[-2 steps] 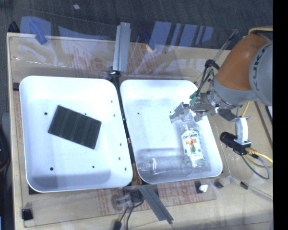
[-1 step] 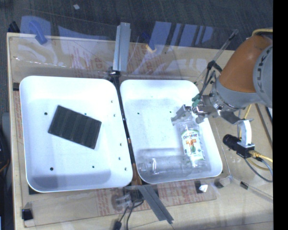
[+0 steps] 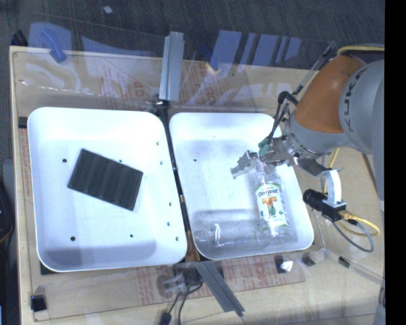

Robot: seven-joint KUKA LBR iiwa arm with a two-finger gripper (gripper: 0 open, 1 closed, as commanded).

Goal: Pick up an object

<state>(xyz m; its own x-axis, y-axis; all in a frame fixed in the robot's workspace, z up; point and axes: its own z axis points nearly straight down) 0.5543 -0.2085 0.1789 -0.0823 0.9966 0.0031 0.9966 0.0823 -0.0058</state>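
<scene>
A clear plastic bottle with a green and orange label (image 3: 271,207) lies in the right bin (image 3: 210,134), near its right wall. A second clear bottle (image 3: 230,233) lies on its side along that bin's front wall. A black ridged rectangular pad (image 3: 105,179) rests flat in the left bin (image 3: 54,127). My gripper (image 3: 247,162) hangs low over the right bin, just above and to the left of the labelled bottle's top end. I see nothing held in it.
The arm (image 3: 331,107) reaches in from the right over the right bin's far right corner. A dark divider (image 3: 176,181) runs between the two bins. A metal bracket (image 3: 170,66) stands behind them.
</scene>
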